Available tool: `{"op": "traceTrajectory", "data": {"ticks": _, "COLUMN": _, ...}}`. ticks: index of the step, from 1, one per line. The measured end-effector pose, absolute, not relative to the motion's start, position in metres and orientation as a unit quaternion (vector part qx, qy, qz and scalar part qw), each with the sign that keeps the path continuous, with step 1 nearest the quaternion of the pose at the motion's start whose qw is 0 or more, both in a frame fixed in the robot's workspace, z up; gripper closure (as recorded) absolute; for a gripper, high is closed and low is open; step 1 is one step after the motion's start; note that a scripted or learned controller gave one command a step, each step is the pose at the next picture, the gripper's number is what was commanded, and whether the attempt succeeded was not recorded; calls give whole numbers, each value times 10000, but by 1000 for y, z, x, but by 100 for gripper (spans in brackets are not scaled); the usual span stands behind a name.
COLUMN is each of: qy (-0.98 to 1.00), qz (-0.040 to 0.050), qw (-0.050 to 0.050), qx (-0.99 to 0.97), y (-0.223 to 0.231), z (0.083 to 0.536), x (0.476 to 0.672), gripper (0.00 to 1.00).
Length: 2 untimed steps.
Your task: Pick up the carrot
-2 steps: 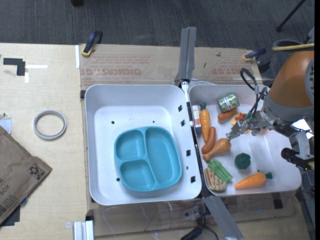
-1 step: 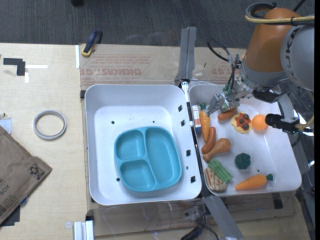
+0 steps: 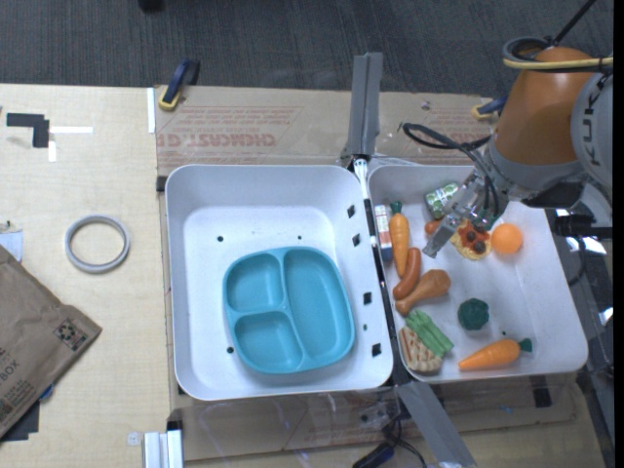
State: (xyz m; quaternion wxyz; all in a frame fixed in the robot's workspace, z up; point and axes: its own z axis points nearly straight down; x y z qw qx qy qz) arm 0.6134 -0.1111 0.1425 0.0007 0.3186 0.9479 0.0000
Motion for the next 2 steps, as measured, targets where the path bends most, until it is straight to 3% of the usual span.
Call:
{"op": "traceTrajectory", "data": {"ticks": 1, "qy": 9373, "qz": 3, "qw": 1, "qx": 3485, "y": -93, "z": 99, "x": 617, "gripper": 0}}
{"op": "traceTrajectory", "data": {"ticks": 2, "qy": 9372, "qz": 3, "qw": 6, "qx": 3489, "y": -93, "z": 99, "x": 617, "gripper": 0}}
